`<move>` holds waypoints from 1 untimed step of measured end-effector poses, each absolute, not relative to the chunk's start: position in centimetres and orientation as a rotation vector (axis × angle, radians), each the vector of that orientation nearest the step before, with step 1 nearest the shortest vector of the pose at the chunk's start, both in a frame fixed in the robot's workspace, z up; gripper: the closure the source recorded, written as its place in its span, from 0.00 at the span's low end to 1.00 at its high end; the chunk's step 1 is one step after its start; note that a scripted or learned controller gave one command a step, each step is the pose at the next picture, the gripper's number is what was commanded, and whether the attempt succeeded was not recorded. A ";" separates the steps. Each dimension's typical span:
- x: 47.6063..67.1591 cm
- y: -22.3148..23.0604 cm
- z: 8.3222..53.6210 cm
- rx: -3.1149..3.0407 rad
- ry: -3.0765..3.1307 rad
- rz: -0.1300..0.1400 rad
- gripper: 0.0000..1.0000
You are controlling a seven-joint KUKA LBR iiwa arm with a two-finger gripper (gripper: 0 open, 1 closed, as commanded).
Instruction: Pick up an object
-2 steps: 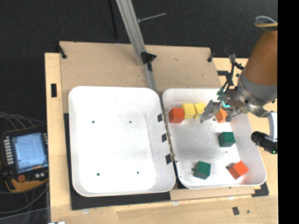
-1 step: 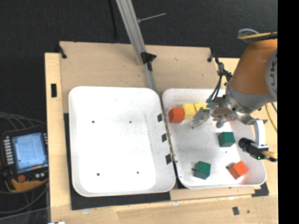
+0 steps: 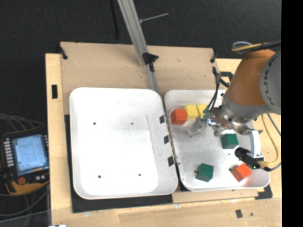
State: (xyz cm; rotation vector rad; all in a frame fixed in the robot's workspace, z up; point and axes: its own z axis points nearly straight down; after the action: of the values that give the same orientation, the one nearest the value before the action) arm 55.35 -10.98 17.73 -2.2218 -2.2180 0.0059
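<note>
The end effector (image 3: 204, 125) hangs low over the right bin (image 3: 189, 178) with nothing visibly held, its opening impossible to judge, just beside the orange block (image 3: 178, 116) and yellow blocks (image 3: 192, 110).

Nothing legible anywhere. Lit screen of the black handheld pendant with orange trim (image 3: 27, 156), left of the bench, carries rows of content, too small and blurred to read. No labels made out on blocks or bins.
</note>
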 end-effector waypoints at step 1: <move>55.6 -12.1 12.6 -2.222 -2.218 0.006 0.00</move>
State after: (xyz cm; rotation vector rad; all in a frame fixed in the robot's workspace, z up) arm 55.65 -12.10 12.60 -2.2222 -2.2183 0.0059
